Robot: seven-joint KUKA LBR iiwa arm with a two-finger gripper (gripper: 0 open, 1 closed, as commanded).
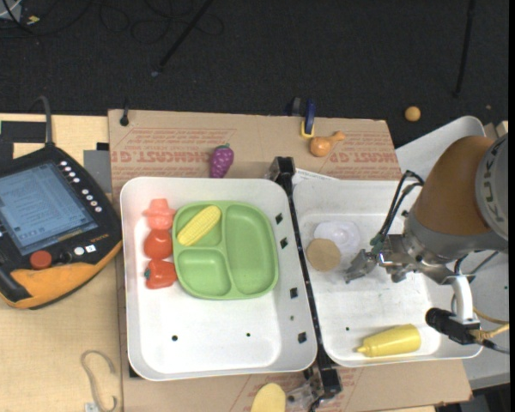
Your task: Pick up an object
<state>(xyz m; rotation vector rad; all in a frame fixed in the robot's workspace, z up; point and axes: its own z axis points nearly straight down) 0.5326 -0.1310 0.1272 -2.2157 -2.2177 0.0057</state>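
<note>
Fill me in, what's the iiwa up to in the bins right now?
The arm is reaching into the right bin, with its gripper low over the floor beside a round tan disc and a clear plastic lid. Nothing shows between its fingers, so no pick yet. A yellow mustard bottle lies near that bin's front edge. The left bin holds a green divided plate with a corn cob on it, and red toy pieces alongside.

Smooth white plastic bins (206,350) sit on matt brown cardboard (172,144); the green divided plate (240,256) looks glossy plastic.
</note>
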